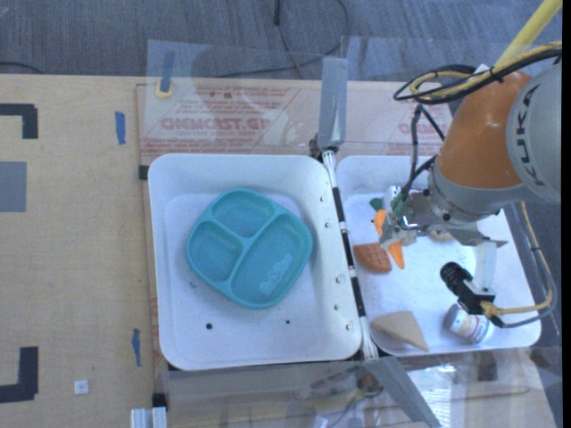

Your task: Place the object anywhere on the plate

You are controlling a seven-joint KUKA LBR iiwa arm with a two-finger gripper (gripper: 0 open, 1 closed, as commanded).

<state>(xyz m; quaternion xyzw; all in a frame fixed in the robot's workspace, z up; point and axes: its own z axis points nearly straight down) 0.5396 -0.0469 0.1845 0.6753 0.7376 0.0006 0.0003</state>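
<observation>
Gripper [393, 223] state: we cannot tell it. We see it right of centre, over the right bin [517, 328], touching an orange carrot-like object [395, 253]. Blue plate [250, 248] lies leftward in the left bin [169, 328].

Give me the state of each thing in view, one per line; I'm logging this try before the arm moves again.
Plate: blue, three compartments, nothing in them, lying in the left bin.
Gripper: low in the right bin, over the food pieces; grip unclear.
Carrot: orange, beside the gripper.
Waffle piece: brown, flat on the bin floor.
Wedge: tan, lying at the near edge.
</observation>
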